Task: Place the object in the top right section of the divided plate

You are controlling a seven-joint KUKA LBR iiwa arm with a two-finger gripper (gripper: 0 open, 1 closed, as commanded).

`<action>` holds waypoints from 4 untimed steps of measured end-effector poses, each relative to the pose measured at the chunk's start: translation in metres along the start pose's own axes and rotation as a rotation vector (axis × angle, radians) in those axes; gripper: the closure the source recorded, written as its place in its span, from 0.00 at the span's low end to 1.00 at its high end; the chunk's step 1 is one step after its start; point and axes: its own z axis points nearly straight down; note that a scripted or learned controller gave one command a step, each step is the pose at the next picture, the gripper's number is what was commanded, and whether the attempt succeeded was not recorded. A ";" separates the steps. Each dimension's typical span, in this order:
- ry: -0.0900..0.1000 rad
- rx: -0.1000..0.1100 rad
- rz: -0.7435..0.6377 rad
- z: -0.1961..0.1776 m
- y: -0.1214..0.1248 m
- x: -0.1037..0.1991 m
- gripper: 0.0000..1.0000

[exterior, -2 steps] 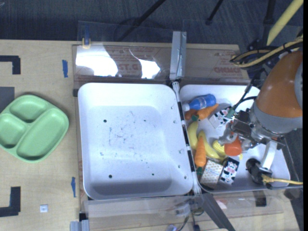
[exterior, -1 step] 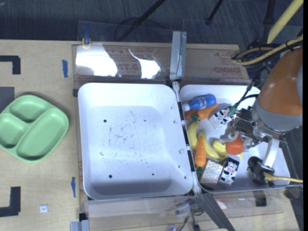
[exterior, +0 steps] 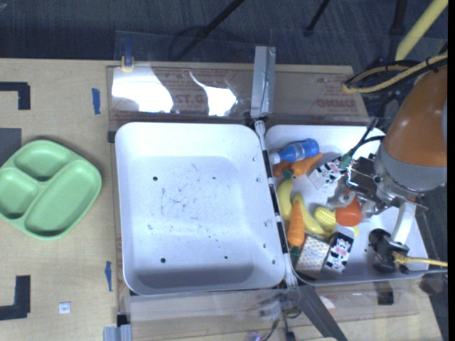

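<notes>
You see the left white bin [exterior: 192, 204] at centre frame and the right bin [exterior: 416, 261] cluttered with toys. The green divided plate [exterior: 48, 187] lies at far left on the bench. The gripper [exterior: 350, 199] hangs over an orange object [exterior: 348, 214]; whether it grips, you cannot tell.

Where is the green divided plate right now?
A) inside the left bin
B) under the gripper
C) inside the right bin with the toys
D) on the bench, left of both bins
D: the green divided plate sits on the wooden bench, left of the left bin.
</notes>
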 end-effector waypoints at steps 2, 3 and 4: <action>-0.003 0.002 0.000 -0.017 0.001 -0.001 1.00; -0.004 0.004 0.001 -0.026 0.002 -0.001 1.00; -0.006 0.006 0.001 -0.034 0.002 -0.001 1.00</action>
